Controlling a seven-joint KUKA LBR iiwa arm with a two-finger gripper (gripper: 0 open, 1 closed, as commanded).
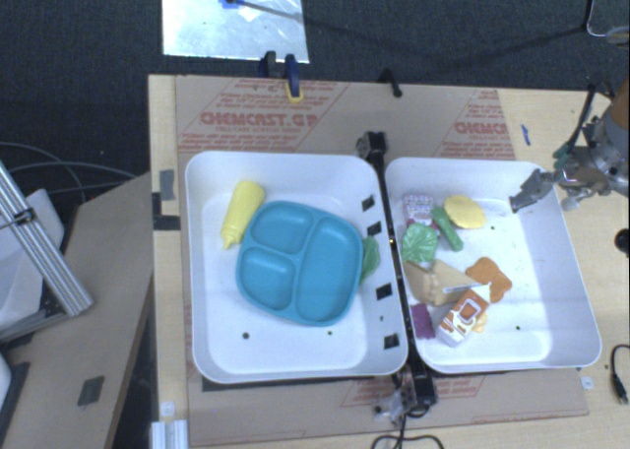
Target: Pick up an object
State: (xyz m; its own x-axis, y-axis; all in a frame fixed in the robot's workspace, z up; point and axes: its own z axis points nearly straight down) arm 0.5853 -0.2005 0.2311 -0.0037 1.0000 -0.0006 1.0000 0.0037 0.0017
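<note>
Yellow toy (464,211) left of pincer (536,189)

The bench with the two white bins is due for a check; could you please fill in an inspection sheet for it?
Surface: bench bears left bin and right bin, side by side.
Job's things: toy food pile in the right bin's left half.
Clutter: blue divided plate and yellow bottle in the left bin.
Grippers: gripper over the right bin's upper right, apart from the pile, holding nothing seen.
Cables: cable at left.
Surroundings: metal sheet on dark floor.
</note>
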